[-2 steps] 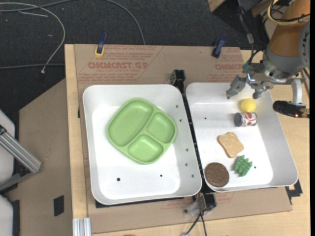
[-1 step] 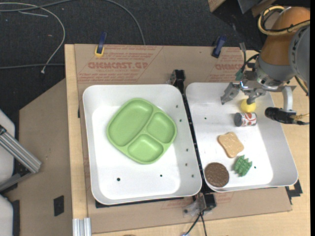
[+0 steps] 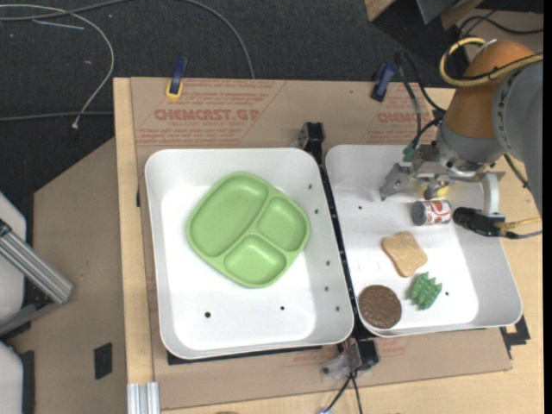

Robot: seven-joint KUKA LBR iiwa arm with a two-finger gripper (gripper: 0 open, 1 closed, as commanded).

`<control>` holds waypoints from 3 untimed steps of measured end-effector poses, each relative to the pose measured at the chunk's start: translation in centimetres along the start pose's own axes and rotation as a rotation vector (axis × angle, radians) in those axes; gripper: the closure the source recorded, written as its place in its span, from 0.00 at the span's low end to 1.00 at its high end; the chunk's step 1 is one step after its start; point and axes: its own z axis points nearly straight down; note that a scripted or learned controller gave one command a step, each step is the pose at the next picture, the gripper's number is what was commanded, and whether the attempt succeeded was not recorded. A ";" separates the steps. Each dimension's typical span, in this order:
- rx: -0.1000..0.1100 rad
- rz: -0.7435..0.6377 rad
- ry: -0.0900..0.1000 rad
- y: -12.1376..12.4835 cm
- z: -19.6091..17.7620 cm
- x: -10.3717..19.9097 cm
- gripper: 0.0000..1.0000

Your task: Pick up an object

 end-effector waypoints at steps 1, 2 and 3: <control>-0.003 -0.001 -0.001 0.0 1.6 0.1 0.00; -0.007 -0.002 -0.001 0.1 0.3 0.1 1.00; -0.011 -0.001 -0.003 0.0 -4.1 0.1 1.00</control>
